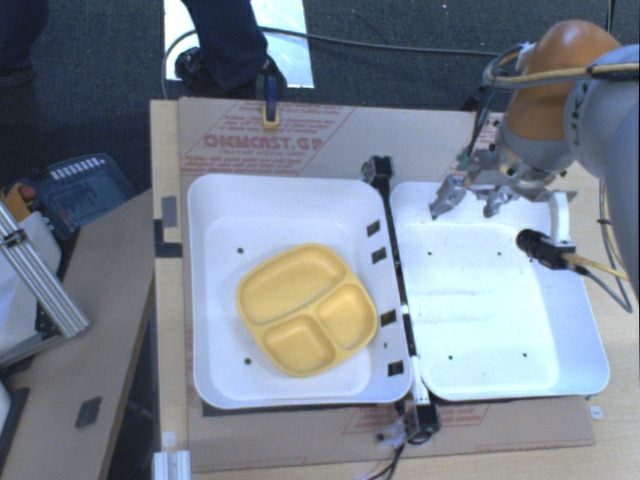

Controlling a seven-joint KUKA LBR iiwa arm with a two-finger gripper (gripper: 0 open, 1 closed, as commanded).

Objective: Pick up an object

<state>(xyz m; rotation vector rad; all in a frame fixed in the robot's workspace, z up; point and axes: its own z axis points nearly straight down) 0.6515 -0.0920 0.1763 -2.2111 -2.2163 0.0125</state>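
The tray [305,310], a yellow plate with three compartments, lies flat in the left bin [215,218], toward its near half, well apart from the gripper [470,200] and down to its left as the camera sees it. Between the two bins runs a dark seam with black clips [385,258]. The right bin [500,308] lies below the gripper, its white floor bare around the spot under the fingers. The gripper hangs over that bin's far edge, its two fingers spread apart with a clear gap between them and nothing in it; the tips hang near the rim. Above it the arm [560,78] shows its orange band, and cardboard [270,133] lies beyond the bins.
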